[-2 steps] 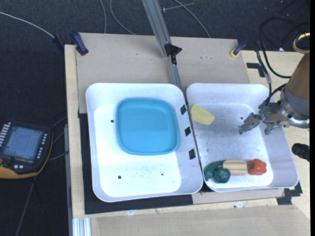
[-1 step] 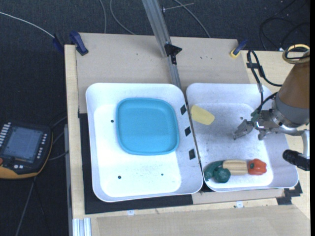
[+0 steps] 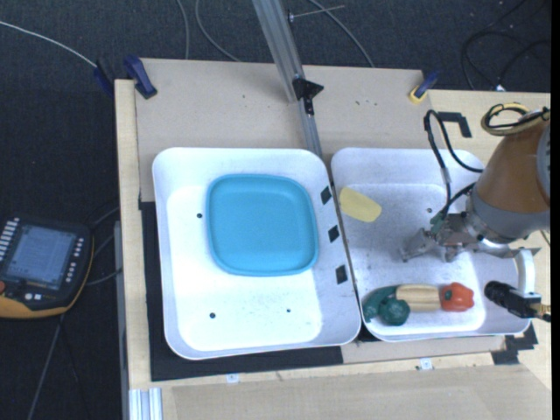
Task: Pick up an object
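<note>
**Gripper spread low in the right bin, toys along the near wall**

Nearest the camera, along the front wall of the right bin, lie three small things in a row. At the bin's 7 o'clock corner sits a dark green rounded piece. Touching it on its 3 o'clock side is a tan, bun-like cylinder lying on its side. A red tomato-shaped toy with a green top is pressed against the far end of that cylinder, toward the bin's 5 o'clock corner.

A flat yellow piece rests alone at the bin's 10 o'clock area, close to the wall shared with the other bin and well apart from the row of three.

The gripper hangs low over the bin floor, slightly toward 3 o'clock from the bin's centre, above the tan cylinder and the tomato but apart from both. Its two metal fingers are spread, pointing toward 9 o'clock, with bare white floor between them; nothing is held. Behind it the orange band of the arm fills the 3 o'clock side, with black cables looping over the bin's far edge.

The left bin carries a square light-blue plate set a little toward 12 o'clock of its middle. A handheld control pendant lies on the dark floor at 9 o'clock, off the bench.
</note>
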`<state>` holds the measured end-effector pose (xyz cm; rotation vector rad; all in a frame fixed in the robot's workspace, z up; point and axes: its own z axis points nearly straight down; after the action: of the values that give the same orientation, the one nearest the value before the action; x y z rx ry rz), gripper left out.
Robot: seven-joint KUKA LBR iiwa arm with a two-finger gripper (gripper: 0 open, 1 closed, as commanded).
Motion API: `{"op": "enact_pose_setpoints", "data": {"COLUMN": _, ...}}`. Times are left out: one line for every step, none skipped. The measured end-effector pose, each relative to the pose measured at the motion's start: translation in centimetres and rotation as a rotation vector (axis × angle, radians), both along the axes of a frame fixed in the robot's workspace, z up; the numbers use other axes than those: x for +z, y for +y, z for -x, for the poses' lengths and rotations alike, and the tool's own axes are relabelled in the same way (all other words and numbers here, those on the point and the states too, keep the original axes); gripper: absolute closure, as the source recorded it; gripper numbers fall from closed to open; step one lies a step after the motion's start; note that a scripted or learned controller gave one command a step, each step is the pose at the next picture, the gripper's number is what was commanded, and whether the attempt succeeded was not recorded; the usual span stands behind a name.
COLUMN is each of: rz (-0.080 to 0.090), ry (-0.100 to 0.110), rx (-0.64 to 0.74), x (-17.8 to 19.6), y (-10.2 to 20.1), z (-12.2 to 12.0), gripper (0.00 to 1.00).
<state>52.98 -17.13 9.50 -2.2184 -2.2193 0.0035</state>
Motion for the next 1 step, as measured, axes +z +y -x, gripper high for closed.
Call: {"op": "enact_pose_setpoints", "data": {"rz": 0.001, "ry": -0.005, "rx": 0.0, "x": 1.3, "y": -0.02, "z": -0.15, "gripper": 1.0}}
